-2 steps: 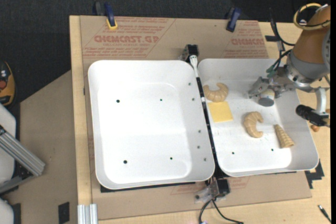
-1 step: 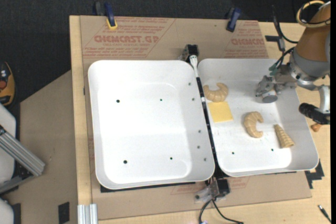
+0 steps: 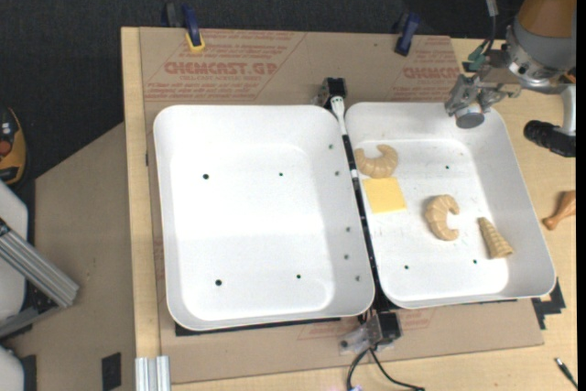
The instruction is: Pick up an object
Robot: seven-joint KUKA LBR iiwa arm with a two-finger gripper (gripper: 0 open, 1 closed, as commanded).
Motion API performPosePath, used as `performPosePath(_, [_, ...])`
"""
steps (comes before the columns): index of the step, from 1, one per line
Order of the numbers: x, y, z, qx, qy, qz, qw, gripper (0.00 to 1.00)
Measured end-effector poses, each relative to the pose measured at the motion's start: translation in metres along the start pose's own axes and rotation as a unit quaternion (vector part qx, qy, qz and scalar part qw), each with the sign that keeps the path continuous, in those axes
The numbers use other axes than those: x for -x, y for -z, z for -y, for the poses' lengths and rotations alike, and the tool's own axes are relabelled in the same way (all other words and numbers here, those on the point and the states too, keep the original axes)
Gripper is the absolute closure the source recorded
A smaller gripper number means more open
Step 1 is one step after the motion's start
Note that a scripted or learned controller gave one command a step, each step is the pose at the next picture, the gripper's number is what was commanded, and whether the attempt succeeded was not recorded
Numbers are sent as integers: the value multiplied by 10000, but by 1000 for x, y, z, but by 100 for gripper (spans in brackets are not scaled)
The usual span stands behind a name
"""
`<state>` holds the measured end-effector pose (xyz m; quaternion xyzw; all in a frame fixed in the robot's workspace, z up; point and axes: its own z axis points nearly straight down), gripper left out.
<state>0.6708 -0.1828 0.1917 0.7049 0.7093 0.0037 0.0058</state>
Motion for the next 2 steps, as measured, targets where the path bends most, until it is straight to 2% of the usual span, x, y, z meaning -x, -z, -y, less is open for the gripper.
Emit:
performPosePath(1, [-81, 40, 29, -68, 2, -30, 10000, 100])
performPosePath(2, [-135, 19, 38, -88, -7, -26, 10000, 100])
